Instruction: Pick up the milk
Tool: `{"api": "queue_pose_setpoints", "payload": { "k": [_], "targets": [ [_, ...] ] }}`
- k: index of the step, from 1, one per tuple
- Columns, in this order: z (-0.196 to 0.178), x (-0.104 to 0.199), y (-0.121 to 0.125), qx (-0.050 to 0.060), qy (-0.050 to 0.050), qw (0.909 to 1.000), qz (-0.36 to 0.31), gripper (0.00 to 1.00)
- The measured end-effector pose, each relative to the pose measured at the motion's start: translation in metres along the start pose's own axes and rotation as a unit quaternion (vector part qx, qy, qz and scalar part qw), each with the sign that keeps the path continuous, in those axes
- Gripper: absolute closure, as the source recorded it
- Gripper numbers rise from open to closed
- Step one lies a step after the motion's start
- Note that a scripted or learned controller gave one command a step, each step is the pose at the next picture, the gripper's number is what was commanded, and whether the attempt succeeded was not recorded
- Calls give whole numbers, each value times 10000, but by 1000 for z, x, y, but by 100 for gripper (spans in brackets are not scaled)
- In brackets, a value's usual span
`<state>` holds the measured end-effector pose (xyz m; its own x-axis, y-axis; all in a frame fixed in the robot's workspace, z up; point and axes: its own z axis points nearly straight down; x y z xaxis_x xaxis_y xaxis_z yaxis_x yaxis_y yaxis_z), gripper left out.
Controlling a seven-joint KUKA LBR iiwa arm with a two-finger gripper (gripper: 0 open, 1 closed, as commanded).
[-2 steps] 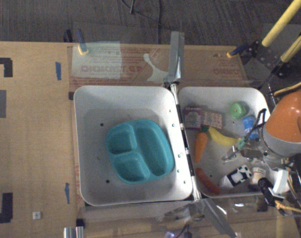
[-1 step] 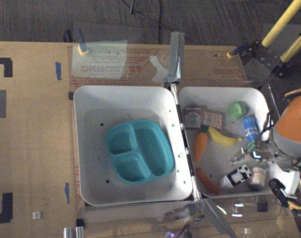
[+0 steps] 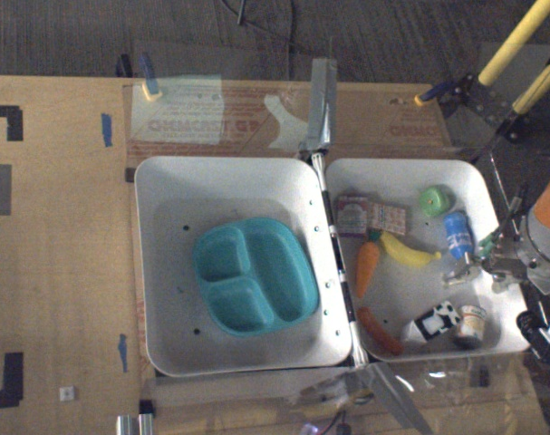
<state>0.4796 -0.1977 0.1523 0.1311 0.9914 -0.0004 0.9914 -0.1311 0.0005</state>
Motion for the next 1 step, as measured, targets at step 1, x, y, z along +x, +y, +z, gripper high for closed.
{"api": "queue_pose_setpoints", "payload": {
  "k": [1],
  "targets": [
    [64, 31, -2, -34, -8, 9998, -216, 0]
  ]
}}
